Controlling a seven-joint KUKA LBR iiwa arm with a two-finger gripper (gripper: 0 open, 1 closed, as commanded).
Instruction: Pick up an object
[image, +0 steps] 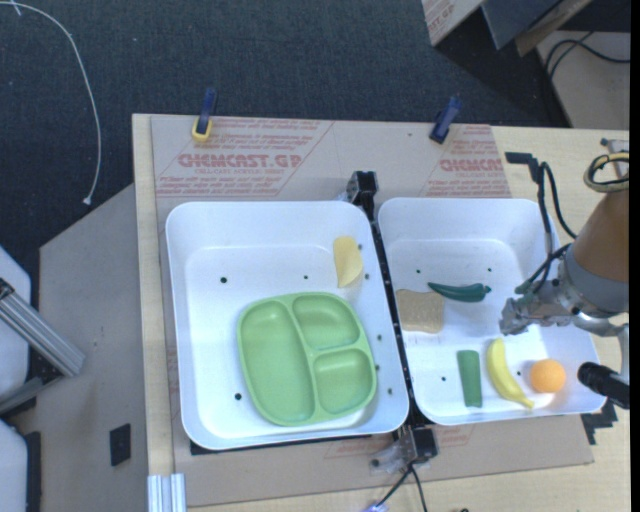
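The right bin (440, 215) holds a dark green pepper (460, 291), a tan bread-like slab (420, 311), a green stick (468, 377), a yellow banana (505, 374) and an orange ball (547, 376). My gripper (516, 318) hangs low over the right part of this bin, just above the banana's top end and to the right of the pepper. Nothing shows in its grasp. A pale yellow wedge (347, 261) lies at the back right of the left bin (190, 300).
A green divided plate (305, 356) fills the front of the left bin. Black clips (362, 186) join the bins at the back and front. Cables (545, 200) run along the right bin's far right corner. Clamps hold the cardboard base at the back.
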